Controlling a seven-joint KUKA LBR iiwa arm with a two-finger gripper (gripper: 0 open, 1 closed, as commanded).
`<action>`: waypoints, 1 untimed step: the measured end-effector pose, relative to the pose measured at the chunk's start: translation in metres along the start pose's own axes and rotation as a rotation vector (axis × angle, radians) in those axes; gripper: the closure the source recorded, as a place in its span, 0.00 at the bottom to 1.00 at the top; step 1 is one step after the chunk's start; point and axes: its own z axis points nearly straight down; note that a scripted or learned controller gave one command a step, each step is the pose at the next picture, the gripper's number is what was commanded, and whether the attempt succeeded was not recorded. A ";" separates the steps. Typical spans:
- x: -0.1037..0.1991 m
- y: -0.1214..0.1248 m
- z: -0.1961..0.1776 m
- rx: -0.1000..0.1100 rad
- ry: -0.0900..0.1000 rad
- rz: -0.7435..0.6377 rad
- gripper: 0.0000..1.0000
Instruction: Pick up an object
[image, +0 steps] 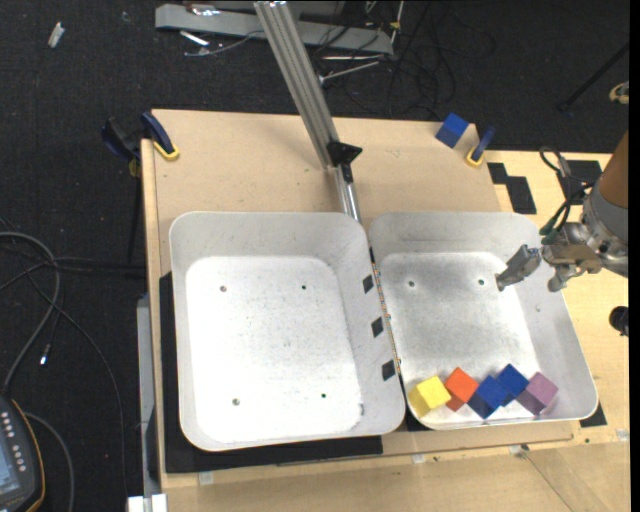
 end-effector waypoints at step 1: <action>0.062 0.004 0.064 0.005 0.004 -0.008 0.00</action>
